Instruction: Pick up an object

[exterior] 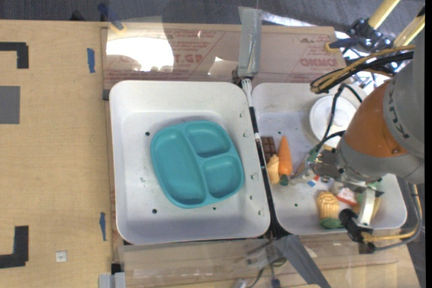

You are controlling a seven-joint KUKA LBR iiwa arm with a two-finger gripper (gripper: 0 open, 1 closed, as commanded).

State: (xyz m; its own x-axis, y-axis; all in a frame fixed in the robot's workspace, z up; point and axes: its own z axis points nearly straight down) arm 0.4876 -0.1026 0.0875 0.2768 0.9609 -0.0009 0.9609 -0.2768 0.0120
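Orange-banded wrist (pixel 371 135) is closest to the lens, hanging over the right bin (pixel 297 209) and mostly covering the gripper (pixel 324 170). Can't tell if it's apart or together, and nothing is visibly held. Two candidates. The carrot (pixel 285 157) lies just view-left of the gripper, near but apart. Its long axis runs far-to-near in the bin, green end toward the near wall, so closing across that axis looks like the cleaner grab. The yellow lumpy toy (pixel 329 207) sits just on the near side of the gripper, closer still. Brown block (pixel 268 144) crowds the carrot on the divider side. Left bin (pixel 128 111) holds a teal plate (pixel 196 163), well apart.
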